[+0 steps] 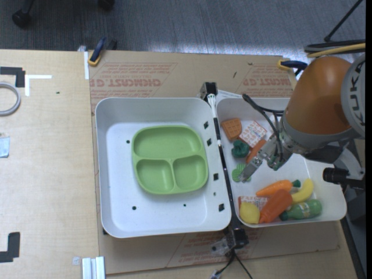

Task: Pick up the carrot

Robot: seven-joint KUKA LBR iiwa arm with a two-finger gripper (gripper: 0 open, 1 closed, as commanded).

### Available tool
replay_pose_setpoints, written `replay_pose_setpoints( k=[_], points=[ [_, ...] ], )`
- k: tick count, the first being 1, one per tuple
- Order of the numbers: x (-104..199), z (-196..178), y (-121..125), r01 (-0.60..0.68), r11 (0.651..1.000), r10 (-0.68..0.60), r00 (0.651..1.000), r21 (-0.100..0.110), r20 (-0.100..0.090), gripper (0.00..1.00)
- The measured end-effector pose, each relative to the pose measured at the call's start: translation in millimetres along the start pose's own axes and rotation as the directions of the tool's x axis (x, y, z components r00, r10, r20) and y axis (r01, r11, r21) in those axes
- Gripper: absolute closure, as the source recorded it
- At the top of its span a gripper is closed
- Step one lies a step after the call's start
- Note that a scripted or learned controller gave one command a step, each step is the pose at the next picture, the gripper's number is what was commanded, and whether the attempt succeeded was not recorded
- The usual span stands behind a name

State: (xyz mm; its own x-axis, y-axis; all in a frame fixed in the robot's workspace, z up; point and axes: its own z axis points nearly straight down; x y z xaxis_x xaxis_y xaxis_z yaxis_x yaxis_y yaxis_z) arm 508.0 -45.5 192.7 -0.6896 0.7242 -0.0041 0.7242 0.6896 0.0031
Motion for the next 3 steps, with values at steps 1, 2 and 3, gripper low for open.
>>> replay_pose_setpoints(
  k=[1,2,3],
  points=[
    [47.4,0.3,4.2,0.261,0.965,-0.261,0.965,0.001,-0.004,0.0],
    [3.0,0.2,12.7,0.651,0.759,-0.651,0.759,-0.001,0.0,0.0],
    [-5.3,-4.7,2.3,0.892,0.452,-0.892,0.452,-0.001,0.001,0.0]
  ],
)
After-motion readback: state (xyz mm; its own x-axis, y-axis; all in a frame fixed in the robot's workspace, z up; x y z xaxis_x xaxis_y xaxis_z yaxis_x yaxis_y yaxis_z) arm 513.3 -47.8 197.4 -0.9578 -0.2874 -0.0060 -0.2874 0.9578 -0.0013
